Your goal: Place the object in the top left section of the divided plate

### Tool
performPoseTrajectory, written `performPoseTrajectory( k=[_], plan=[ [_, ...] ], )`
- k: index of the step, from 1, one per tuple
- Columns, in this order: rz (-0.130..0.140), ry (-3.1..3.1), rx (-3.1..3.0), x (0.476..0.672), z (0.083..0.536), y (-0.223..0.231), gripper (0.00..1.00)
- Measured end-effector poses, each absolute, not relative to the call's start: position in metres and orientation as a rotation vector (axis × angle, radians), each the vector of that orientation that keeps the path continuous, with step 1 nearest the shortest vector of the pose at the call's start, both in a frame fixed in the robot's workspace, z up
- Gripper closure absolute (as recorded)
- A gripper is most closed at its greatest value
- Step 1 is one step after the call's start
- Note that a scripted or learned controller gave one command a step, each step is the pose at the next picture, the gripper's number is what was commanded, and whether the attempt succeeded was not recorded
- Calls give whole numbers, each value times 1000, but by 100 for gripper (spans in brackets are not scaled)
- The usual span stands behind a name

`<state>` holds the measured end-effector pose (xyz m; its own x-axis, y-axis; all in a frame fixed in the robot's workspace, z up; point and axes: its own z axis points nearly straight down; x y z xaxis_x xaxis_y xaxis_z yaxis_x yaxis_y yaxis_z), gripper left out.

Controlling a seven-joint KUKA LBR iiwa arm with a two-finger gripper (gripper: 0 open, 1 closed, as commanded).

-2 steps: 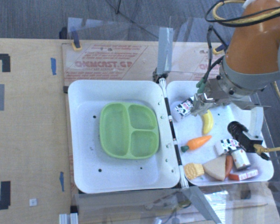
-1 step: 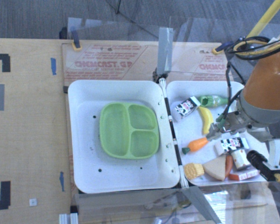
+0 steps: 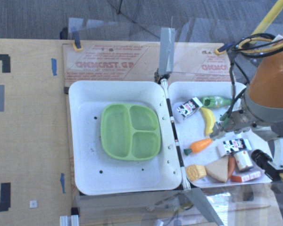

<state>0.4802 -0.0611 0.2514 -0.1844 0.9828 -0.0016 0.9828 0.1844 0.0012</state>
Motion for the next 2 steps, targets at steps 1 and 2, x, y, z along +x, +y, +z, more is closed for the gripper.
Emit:
performPoseTrajectory(
  k=[1,2],
  plan=[
    [-1,2433,1989,479,207,-69,100],
    [2,2556,1823,508,222,25,100]
  ],
)
